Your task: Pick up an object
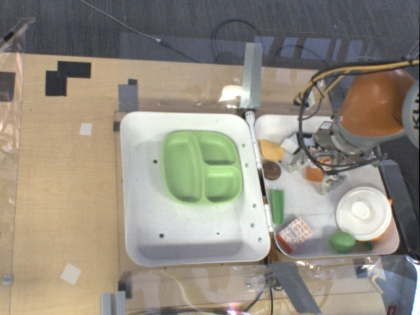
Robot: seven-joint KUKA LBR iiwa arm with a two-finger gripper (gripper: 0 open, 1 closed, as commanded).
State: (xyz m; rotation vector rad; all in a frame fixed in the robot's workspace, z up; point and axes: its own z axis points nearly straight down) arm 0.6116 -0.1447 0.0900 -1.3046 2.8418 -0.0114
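Observation:
The right bin (314, 205) holds several small things. An orange block (314, 174) lies near its middle, and my gripper (325, 179) is down in the bin right beside it, touching or nearly touching its right side. The arm's orange band (371, 107) hangs over the bin's far right corner and hides what is under it. Left of the block are a tan piece (271, 150) and a brown disc (271, 170). A green stick (277, 207) lies along the left wall. A patterned packet (296, 232) sits at the front.
A white round bowl (362, 212) on an orange base and a green ball (342, 241) fill the right bin's front right corner. The left bin (141, 195) carries a green divided plate (201, 167). Cables (308, 110) loop above the wrist.

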